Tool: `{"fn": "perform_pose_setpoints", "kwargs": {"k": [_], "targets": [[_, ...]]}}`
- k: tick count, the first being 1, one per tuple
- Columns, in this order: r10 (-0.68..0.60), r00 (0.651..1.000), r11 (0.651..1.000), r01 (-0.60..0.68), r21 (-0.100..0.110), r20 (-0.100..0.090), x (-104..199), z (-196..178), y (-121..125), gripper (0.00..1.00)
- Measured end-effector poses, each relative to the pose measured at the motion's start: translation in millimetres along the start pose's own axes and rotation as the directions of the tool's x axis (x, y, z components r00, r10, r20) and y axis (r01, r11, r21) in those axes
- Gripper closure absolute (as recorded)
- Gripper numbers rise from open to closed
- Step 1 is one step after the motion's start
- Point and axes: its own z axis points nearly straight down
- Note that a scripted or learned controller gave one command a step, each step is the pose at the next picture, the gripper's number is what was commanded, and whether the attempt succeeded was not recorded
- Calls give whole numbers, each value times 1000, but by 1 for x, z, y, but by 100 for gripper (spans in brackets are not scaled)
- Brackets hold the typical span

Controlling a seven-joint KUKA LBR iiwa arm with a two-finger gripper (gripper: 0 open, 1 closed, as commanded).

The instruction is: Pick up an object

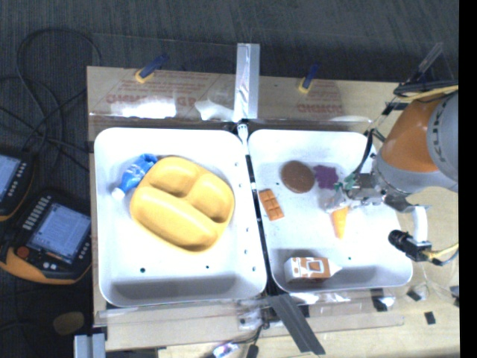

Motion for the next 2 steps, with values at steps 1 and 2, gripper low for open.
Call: {"fn": "perform_pose_setpoints", "kwargs": {"k": [1,2], "targets": [[-104,995,995,104,3,-1,-18,11,54,100],[17,1000,1000,-17,13,1,33,-88,52,100]]}}
